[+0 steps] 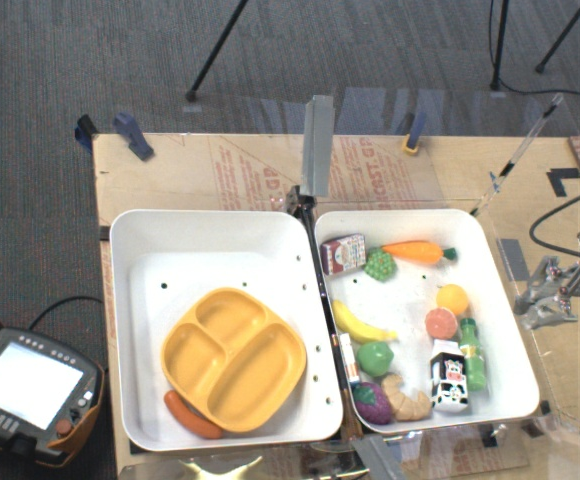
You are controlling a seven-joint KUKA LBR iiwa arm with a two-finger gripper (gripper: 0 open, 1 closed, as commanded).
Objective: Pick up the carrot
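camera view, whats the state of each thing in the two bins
carrot: lying flat at the right bin's far edge, not gripped
yellow plate: right way up in the left bin
sausage: lying partly tucked under the plate's near rim
banana: lying flat, mid right bin
milk carton: lying on its side near the front
small red carton: lying by the broccoli

Only candidate is a silvery metal bit [547, 294], shiny and angular. Dark cable [550, 220] loops nearby. Can't tell if it's the robot's.

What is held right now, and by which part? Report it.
Nothing is held: the carrot lies free in the right bin, beside the broccoli.
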